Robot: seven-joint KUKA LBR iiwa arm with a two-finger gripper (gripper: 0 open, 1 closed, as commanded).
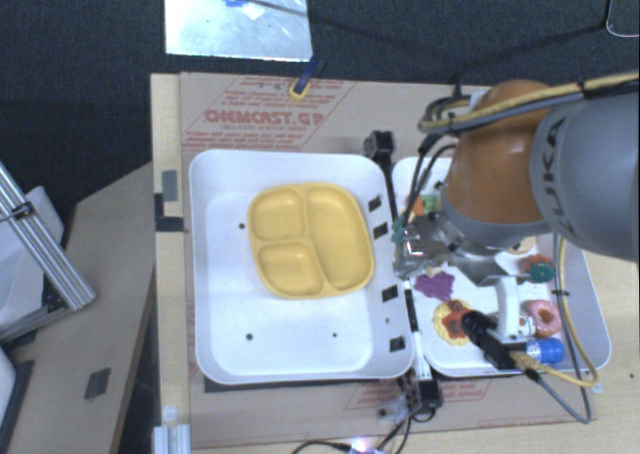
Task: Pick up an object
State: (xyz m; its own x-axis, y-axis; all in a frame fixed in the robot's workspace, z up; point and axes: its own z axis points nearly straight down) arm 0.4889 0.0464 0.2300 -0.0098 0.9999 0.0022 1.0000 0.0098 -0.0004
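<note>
My arm [520, 172] bends down over the right bin [590, 332]; I cannot tell my fingers' [412, 260] state. A purple toy [435, 286] lies just beside them.

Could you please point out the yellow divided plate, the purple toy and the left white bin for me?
yellow divided plate [310, 239]: camera view, on its central ridge.
purple toy [435, 286]: camera view, its middle.
left white bin [290, 347]: camera view, bare floor.
</note>
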